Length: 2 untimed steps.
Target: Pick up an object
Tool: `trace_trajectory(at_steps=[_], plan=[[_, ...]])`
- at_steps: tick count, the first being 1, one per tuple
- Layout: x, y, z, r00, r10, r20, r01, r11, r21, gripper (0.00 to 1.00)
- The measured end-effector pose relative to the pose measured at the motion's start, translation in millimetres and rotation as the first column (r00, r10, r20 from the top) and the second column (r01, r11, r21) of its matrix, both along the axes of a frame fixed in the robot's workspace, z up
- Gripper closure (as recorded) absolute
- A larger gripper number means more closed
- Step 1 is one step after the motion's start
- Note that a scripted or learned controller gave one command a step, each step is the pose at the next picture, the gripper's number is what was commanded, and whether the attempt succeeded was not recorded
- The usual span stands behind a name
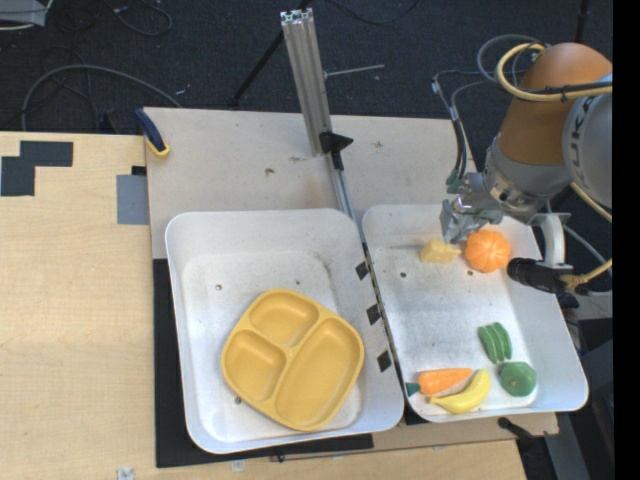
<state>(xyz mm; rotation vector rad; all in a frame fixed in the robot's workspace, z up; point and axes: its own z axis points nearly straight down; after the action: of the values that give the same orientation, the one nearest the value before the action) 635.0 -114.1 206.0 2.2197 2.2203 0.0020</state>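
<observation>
**Gripper over the back of the right bin, two candidates at its tip**

Starting at the left, I see the left bin [190, 268] carrying only a yellow divided plate [292, 358], well apart from the arm and of no use to this try. Crossing to the right bin [440, 308], I find the pale yellow piece [438, 252] lying near the back wall, and just right of it the orange [487, 250]. The gripper [462, 218] hangs just behind the two, roughly between them as I see it, so the pale piece lies forward and to the left of the tip and the orange forward and to the right. The pale piece is the flatter, with its long axis running roughly across the bin. I cannot tell whether the gripper is spread or closed, and I see nothing held in it.

The arm comes in from the right, its orange band above the wrist, and the wrist points steeply down at the bin's back. Along the front edge lie a green pepper [494, 341], a carrot [444, 379], a banana [466, 394] and a round green fruit [517, 377], all well apart from the tip.
</observation>
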Motion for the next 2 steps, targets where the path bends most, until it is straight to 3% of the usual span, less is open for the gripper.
trace_trajectory(at_steps=[2], plan=[[-47, 86, -9, 1.0, 0.002, -0.008, -0.002, 1.0, 0.002, 1.0]])
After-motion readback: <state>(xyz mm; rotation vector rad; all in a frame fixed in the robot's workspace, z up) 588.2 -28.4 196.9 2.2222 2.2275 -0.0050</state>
